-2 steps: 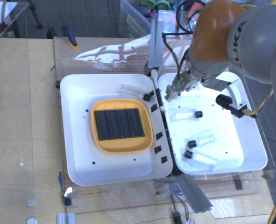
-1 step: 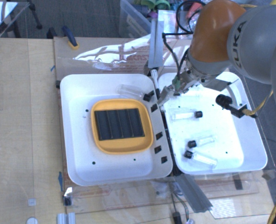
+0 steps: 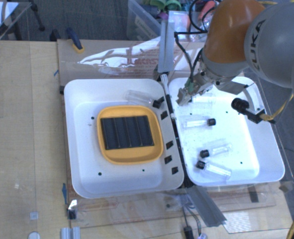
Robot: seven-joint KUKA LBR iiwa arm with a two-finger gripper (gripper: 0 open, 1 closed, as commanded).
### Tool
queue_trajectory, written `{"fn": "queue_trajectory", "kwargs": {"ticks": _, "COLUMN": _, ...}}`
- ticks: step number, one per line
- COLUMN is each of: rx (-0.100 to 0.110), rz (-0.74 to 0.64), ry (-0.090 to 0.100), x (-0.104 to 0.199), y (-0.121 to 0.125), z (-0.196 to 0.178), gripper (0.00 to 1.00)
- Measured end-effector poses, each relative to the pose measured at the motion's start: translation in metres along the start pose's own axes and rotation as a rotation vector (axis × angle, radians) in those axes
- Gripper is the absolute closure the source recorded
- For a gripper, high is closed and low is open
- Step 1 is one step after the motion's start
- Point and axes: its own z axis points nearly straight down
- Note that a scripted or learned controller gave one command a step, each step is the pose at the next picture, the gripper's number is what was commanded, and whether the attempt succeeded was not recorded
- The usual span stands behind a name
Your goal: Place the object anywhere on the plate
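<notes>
A yellow plate (image 3: 130,156) with a dark ribbed centre lies in the middle of the left bin (image 3: 82,133). In the right bin (image 3: 251,148) lie three clear vials with black caps: one (image 3: 197,123) near the middle, one (image 3: 215,149) lower down, and one (image 3: 214,170) close to the front wall. Another clear vial (image 3: 138,97) rests in the left bin behind the plate. My gripper (image 3: 183,98) hangs over the back left corner of the right bin, just above the floor and up and left of the nearest vial.
Several small black clips (image 3: 168,145) sit along the divider between the bins. A clear tote of coloured items (image 3: 161,4) stands behind the bins. Crumpled plastic film (image 3: 122,59) lies at the back of the left bin. Bare wooden bench stretches to the left.
</notes>
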Motion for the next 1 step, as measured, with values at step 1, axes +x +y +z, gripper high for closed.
{"fn": "queue_trajectory", "kwargs": {"ticks": 1, "rx": 0.000, "rz": 0.000, "ry": 0.000, "x": 0.0000, "y": 0.0000, "z": 0.0001, "gripper": 0.00}}
